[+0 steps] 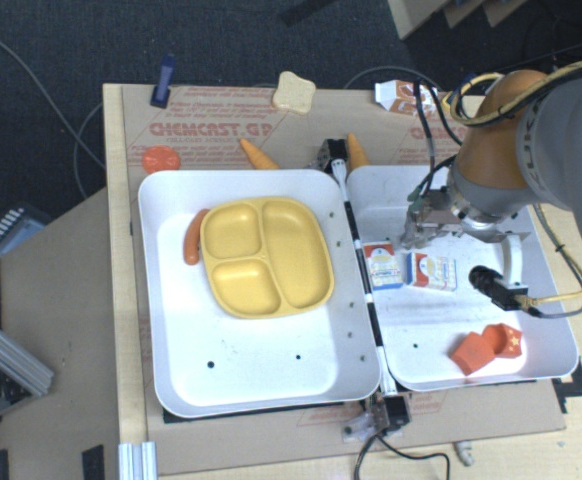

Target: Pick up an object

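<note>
hanging over the upper part of the right bin [431,338], the gripper [416,233] sits on the end of the arm [531,118], which comes in from the right. whether the gripper is wide, narrow or holding anything cannot be told from this angle.

just below the gripper a carton [382,266] lies flat by the bin's left wall, and a second carton [433,271] lies just beside it. both are white with red and blue print. a red block [486,348] lies near the bin's lower right corner, well apart from the cartons.

the left bin [251,358] holds a yellow plate [268,256] with three compartments, and a sausage [192,238] lies against the plate's left edge.

on the board [211,118] behind the bins lie a bread slice [293,90], a blue piece [162,80], an orange disc [158,158] and a carrot [258,154].
</note>
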Robot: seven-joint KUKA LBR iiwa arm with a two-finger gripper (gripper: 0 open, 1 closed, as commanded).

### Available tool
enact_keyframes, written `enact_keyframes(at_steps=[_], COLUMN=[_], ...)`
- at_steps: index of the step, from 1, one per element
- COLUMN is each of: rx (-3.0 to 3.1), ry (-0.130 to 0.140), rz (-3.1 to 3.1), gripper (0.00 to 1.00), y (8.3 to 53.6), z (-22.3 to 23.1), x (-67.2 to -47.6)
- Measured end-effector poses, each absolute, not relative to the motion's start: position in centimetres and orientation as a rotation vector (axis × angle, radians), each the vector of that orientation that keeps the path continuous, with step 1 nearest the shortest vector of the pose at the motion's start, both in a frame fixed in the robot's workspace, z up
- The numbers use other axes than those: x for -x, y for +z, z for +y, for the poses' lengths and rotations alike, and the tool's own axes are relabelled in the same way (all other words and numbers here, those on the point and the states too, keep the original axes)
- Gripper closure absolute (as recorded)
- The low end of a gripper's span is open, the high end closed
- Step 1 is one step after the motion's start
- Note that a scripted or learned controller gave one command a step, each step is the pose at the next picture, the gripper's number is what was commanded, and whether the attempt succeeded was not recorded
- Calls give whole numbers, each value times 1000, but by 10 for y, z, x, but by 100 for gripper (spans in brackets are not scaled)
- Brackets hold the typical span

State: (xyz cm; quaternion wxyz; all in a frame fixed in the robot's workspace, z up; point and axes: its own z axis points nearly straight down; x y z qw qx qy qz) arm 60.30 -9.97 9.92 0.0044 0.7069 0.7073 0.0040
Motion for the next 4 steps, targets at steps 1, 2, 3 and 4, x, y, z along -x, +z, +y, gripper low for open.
enact_keyframes(at_steps=[1, 2, 3, 4], rx=[-2213, -2214, -2223, -2222], ry=[14, 14, -3, 1], rz=[2215, 2215, 2221, 2220], gripper=[100, 0, 0, 100], y=[109, 109, 84, 95], z=[-99, -99, -126, -125], x=[-603, -603, -575, -576])
